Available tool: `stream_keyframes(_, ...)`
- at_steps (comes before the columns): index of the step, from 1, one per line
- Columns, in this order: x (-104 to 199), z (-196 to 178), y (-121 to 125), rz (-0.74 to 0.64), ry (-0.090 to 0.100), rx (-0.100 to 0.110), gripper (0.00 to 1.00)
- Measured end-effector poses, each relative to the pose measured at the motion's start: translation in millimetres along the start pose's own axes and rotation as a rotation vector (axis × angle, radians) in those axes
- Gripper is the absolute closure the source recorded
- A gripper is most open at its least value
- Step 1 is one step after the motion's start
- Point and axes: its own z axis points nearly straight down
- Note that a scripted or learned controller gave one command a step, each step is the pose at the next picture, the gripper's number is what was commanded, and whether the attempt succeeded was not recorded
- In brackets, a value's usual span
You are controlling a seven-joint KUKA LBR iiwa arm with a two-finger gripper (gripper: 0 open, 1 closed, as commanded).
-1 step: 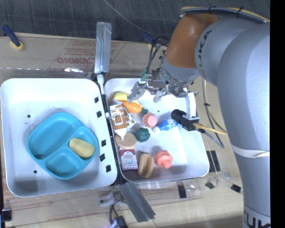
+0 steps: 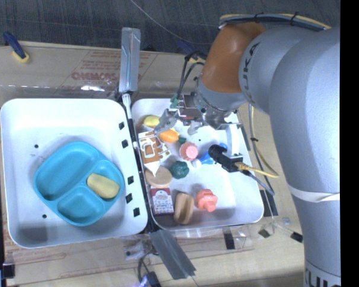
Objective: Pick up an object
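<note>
1. The arm (image 2: 287,76) reaches in over the right bin (image 2: 251,205), its gripper (image 2: 185,113) low at the far end; its grip state cannot be told.
2. An orange object (image 2: 169,136) lies in that bin, just beside the gripper.

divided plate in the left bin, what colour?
Light blue. The divided plate shows clearly in the camera view, with a yellow potato-like piece in one compartment.

Slanted overhead view onto both bins (image 2: 12,160)
</note>
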Motion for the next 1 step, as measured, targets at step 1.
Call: stream_keyframes(1,-18.6,44.9,-11.1,-0.03,-0.007,-0.034,0.0)
